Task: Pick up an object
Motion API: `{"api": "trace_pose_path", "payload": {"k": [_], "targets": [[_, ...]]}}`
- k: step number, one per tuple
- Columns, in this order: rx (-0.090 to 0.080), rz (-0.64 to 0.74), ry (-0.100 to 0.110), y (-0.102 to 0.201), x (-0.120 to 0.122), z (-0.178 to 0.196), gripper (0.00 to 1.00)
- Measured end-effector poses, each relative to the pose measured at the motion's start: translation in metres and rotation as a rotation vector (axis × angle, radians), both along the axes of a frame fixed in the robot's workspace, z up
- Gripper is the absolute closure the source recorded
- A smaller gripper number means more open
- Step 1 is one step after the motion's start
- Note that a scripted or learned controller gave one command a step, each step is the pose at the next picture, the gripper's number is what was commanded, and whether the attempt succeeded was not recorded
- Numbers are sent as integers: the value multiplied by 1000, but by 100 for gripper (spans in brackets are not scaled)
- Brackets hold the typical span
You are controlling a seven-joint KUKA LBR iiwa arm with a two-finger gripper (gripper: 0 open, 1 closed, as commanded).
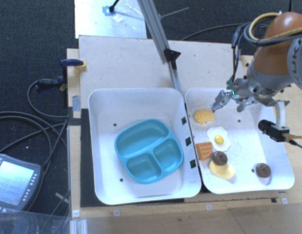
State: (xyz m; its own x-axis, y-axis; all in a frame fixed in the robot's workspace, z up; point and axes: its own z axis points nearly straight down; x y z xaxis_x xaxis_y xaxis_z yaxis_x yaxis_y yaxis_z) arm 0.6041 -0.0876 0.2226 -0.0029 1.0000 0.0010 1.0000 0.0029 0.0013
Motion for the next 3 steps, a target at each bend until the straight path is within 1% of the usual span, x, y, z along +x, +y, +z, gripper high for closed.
{"api": "trace_pose_path", "payload": {"k": [1, 2, 3], "targets": [[-1, -3, 4, -3, -2, -42, 0], [-1, -3, 5, 5, -5, -90, 0], [-3, -2, -3, 5, -4, -132, 0]]}}
